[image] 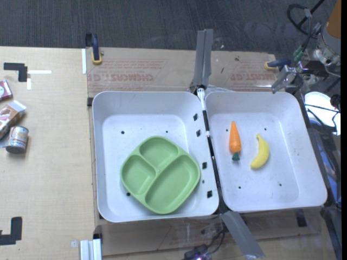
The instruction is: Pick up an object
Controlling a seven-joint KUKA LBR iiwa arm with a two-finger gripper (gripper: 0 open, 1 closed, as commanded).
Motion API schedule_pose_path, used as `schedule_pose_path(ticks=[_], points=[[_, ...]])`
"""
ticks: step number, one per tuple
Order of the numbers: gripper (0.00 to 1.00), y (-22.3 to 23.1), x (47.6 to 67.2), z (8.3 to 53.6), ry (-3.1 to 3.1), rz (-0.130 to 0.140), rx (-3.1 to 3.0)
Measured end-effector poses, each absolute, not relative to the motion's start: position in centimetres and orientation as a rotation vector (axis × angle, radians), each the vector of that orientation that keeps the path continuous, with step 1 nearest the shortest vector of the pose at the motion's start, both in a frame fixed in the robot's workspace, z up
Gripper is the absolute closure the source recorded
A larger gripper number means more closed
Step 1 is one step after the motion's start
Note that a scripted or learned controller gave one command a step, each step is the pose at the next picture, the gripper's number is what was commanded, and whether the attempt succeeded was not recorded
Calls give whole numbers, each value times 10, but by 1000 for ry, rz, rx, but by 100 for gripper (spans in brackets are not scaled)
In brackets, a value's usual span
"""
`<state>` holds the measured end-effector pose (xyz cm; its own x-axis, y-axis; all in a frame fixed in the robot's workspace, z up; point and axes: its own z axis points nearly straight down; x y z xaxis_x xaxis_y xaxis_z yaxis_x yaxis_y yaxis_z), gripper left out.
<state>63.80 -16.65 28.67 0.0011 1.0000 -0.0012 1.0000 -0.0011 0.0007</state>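
Note:
An orange carrot with a green stub lies in the right bin, left of centre. Just to its right lies a yellow banana, curved and pointing up and down the view. My gripper hangs at the back right corner of the right bin, above its rim and well away from both pieces of fruit. It has nothing in it that I can see. The grey arm with its orange band comes in from the upper right.
A green divided plate sits in the left bin. A metal divider post stands behind the seam between the bins. A small can and packets lie on the bench at far left. Cables hang near the arm.

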Motion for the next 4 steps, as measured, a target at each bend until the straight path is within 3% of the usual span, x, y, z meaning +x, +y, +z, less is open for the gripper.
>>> schedule_pose_path(ticks=[1,2,3,4], points=[[0,-90,633,192,2221,-1,2222],[0,-102,629,92,2219,-1,2223],[100,-103,629,103,2217,0,2225],[100,-30,497,192,2221,-2,2223]])
